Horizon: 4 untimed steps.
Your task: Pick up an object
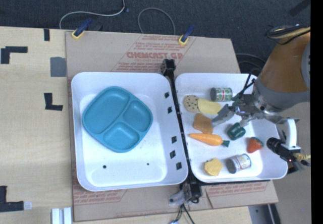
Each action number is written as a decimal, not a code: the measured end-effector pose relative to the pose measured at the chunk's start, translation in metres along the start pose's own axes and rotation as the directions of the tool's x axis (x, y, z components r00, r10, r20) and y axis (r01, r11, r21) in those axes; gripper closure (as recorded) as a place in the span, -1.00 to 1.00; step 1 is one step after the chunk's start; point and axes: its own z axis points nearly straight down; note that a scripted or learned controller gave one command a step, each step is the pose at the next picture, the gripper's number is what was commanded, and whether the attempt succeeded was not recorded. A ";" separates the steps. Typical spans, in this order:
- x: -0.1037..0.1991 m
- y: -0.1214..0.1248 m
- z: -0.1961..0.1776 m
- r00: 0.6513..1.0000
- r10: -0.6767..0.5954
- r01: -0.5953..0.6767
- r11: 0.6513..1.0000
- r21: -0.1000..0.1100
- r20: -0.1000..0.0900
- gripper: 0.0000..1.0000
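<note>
The jaws (225, 113) hang low over the right bin (229, 176), reaching in from three o'clock. A grey finger slants toward the middle of the bin, its tip near the pale yellow piece (208, 106) and the brown bread-like piece (203, 123). Whether the jaws stand open or closed I cannot tell, as dark cable and wrist parts crowd the view; nothing can be seen between them. My judgement is that this is the approach step, with no object yet secured.

The nearest candidates for pick-up lie around the finger. The dark green toy (235, 130) sits just at five o'clock of it, the yellow piece at ten o'clock, the brown piece at seven o'clock. The next move likely calls for settling on one of these, centring over it and descending squarely, since the things are crowded and a slanted descent could nudge a neighbour.

Farther out in the same bin are:
- a small green-labelled can (221, 94) lying at twelve o'clock
- a speckled cookie (190, 102) at ten o'clock
- an orange carrot (206, 139) at seven o'clock
- a red strawberry-like toy (255, 144) at four o'clock
- a silver can (238, 163) on its side at six o'clock
- a yellow lump (213, 167) beside it

The left bin (126, 176) holds a blue divided plate (117, 118), lying flat in its upper half. Both bins rest on a cardboard sheet (151, 51) on the worktop (30, 132).
</note>
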 end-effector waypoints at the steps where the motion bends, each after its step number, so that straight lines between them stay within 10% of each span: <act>1: 0.026 0.026 0.113 1.000 -0.002 0.002 1.000 0.009 -0.002 -1.00; 2: 0.007 0.017 0.128 1.000 0.000 0.000 1.000 -0.005 -0.001 -1.00; 3: 0.007 0.072 0.127 1.000 -0.002 0.002 1.000 -0.006 0.002 -1.00; 4: -0.007 0.017 0.126 1.000 0.001 -0.001 1.000 -0.011 0.003 -1.00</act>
